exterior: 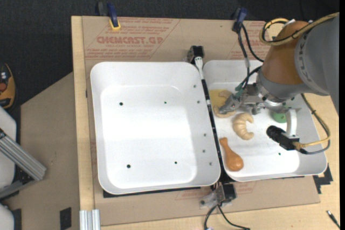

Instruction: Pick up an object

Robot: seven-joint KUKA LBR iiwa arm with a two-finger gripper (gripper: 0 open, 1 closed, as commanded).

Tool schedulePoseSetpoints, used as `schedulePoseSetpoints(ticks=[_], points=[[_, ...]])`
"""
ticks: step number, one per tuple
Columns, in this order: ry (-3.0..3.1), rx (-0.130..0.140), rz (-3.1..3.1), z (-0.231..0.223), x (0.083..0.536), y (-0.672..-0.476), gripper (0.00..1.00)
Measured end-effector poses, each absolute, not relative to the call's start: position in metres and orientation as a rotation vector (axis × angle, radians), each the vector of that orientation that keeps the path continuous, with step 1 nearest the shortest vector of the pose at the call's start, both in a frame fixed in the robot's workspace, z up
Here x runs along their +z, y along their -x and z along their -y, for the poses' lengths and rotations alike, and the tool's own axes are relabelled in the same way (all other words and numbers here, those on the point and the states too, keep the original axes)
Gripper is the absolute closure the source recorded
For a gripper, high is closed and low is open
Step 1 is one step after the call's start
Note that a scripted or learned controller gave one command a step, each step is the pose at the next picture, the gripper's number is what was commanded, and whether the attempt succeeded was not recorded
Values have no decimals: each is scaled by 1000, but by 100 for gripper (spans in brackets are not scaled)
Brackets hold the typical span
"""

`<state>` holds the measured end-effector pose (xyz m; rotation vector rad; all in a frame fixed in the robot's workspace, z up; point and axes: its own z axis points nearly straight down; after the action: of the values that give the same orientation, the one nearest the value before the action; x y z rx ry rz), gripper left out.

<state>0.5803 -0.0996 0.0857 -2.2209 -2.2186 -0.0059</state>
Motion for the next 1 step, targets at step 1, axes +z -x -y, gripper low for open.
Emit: schedulePoseSetpoints(ticks=[1], points=[[2231,-14,2224,146,91,-571,0]])
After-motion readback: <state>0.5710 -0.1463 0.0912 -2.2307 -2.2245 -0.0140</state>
